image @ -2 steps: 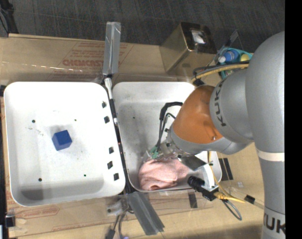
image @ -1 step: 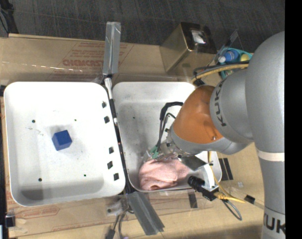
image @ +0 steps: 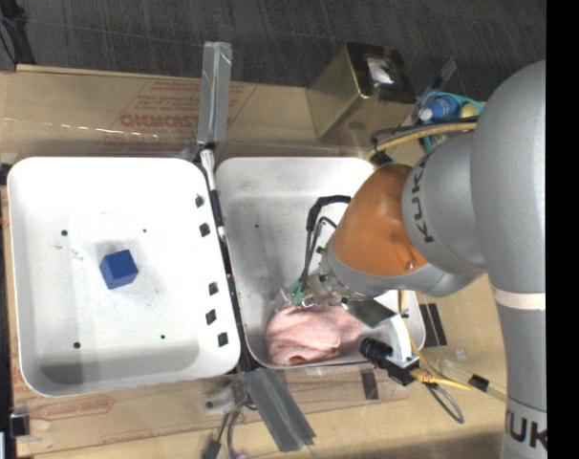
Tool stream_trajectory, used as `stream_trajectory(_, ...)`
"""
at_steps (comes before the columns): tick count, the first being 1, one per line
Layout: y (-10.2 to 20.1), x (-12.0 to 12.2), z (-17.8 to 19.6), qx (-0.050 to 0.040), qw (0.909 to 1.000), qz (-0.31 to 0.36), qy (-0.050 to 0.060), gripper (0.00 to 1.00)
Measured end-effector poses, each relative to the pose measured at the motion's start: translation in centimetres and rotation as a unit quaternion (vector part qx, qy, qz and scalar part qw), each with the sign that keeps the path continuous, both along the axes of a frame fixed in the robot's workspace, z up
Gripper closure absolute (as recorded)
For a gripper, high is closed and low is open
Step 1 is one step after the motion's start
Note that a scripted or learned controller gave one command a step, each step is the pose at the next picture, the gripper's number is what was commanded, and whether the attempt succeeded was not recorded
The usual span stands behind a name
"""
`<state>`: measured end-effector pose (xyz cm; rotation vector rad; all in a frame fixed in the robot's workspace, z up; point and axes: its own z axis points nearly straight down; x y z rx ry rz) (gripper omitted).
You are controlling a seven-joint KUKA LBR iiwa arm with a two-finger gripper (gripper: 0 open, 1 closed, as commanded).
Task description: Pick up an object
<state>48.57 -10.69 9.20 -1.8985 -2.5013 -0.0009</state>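
Note:
A small blue cube (image: 118,268) lies in the left white bin (image: 41,189), left of its middle. A soft pink cloth-like lump (image: 311,335) rests at the near edge of the right white bin (image: 261,185). The arm's orange and grey wrist hangs over the right bin, and the gripper (image: 309,295) points down right above the pink lump's upper edge. The wrist hides most of the gripper from this angle.
A metal divider bar (image: 213,94) runs between the bins at the back. A brown box (image: 352,89) stands behind the right bin. Cables (image: 442,390) trail at the lower right. Brown cardboard (image: 98,103) lies under the bins.

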Motion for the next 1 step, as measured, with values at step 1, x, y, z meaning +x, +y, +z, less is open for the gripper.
stream_trajectory(1,0.00,0.00,0.00,0.0000,1.0000,0.000,0.000,0.00)
